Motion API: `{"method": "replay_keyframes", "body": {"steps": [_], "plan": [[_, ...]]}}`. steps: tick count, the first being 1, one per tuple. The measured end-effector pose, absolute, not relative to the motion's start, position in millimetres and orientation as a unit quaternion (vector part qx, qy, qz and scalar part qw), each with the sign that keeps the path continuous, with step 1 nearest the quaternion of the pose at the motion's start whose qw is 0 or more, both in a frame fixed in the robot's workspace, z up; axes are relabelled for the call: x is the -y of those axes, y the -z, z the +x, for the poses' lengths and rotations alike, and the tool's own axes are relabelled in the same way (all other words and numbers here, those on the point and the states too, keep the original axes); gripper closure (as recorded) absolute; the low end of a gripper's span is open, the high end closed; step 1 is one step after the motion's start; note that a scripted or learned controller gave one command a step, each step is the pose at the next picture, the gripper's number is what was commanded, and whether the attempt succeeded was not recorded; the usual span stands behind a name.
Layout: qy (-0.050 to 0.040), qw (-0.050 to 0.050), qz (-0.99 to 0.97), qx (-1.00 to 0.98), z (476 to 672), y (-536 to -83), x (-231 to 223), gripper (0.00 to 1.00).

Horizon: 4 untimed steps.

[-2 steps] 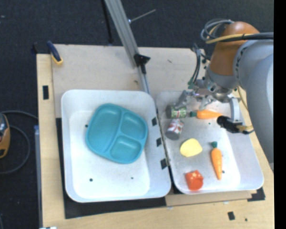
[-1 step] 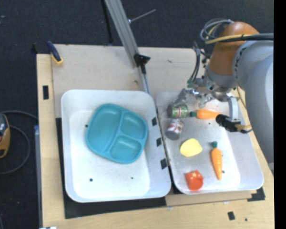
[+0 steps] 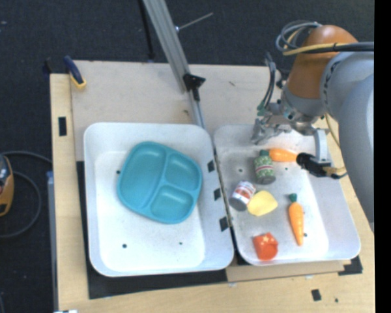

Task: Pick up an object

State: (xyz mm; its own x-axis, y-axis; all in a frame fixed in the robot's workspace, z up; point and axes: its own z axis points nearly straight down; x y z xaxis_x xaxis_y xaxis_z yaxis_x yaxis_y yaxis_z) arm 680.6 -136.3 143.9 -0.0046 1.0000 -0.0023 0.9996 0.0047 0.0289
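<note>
Two white bins sit side by side on the bench. A blue plate (image 3: 159, 182) lies in the left bin (image 3: 104, 253). The right bin (image 3: 335, 230) holds a small jar (image 3: 264, 166), a can (image 3: 242, 193), a yellow lump (image 3: 262, 203), a carrot (image 3: 296, 222), a red pepper (image 3: 265, 246) and an orange piece (image 3: 283, 154). The gripper (image 3: 268, 126) hangs over the bin's far corner, near the jar. I cannot tell how the claw is set.

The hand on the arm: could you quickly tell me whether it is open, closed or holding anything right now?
Hand: cannot be told whether it is open or closed; it sits at the far edge of the right bin, with no object visibly in it.
</note>
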Motion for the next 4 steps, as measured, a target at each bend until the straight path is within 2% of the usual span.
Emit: {"method": "replay_keyframes", "body": {"steps": [1,2,3,4], "plan": [[-0.0018,0.003,0.705,-0.709,682.1,-204.3,143.8,1.00],[-0.0018,0.004,0.707,-0.707,681.4,-256.8,154.4,1.00],[-0.0014,0.002,0.706,-0.708,682.4,-286.1,155.0,1.00],[-0.0004,0.001,0.705,-0.709,676.0,-286.5,106.5,1.00]]}}
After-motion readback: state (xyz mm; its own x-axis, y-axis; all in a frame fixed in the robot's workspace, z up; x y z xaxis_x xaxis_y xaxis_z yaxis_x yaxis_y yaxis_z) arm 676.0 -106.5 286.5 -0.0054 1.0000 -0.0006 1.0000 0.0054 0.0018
